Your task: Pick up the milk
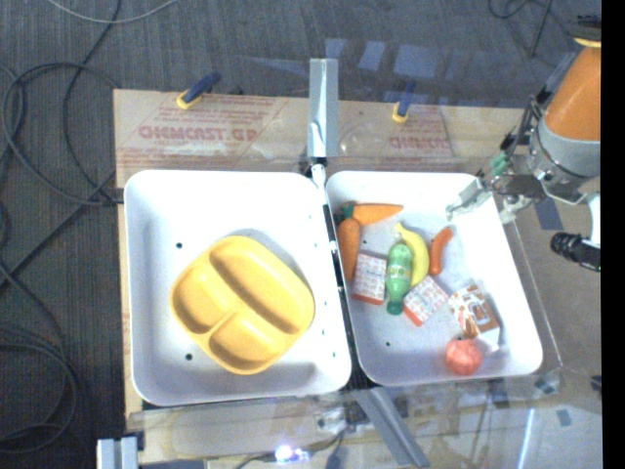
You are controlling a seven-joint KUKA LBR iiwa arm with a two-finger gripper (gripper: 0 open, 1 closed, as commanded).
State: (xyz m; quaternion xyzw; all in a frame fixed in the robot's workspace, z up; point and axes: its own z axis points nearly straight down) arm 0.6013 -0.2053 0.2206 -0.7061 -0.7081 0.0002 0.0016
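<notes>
We see the tool [479, 195] hanging at the upper right rim of the right-hand shallow white bin [518, 291], holding nothing; we cannot tell how it is set for grasping, because it is small and partly lost against the bin's white wall.

We take the milk to be one of the small red-and-white cartons in that bin, though the print is too small to read. One carton [369, 277] lies just beside the green plastic bottle [398, 274], a second [426, 303] sits below the yellow banana [418, 252], and a third, brownish one [477, 311] lies near the red round fruit [465, 356].

The risk, in our judgement, is crowding. The cartons touch or nearly touch the bottle, the banana and the long orange carrot [349, 247], so a descent slightly off centre could catch a neighbour or push the carton aside. Choosing the wrong carton is just as likely.

The arm's upper part is cut off at the right edge. The yellow divided plastic plate [244, 303] in the left white bin [146, 262] lies well apart.
</notes>
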